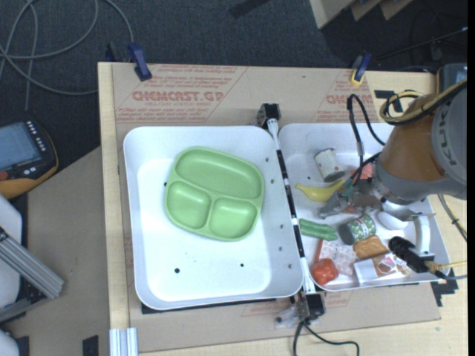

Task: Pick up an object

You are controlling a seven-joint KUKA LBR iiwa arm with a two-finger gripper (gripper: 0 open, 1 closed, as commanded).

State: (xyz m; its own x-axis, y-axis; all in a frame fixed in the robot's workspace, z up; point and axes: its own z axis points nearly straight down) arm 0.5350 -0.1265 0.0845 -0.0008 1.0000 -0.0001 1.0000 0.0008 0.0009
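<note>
Two white bins sit side by side on the counter (223,87): the left bin (148,221) holds a green tray (214,193). The right bin (297,143) holds a banana (318,192), a can (358,228) and a tomato (324,271). The end effector (349,199) reaches down just right of the banana; its state cannot be told.

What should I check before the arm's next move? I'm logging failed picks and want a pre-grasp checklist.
1. End effector over the right bin: ok.
2. Target within reach: ok; banana lies just beside the end effector.
3. Object actually held: cannot tell; wrist hides the tips.
4. Clutter around target: not ok; green can, green packet and white cup crowd close.
5. Left bin holds green divided plate, apart from the arm: ok.
</note>
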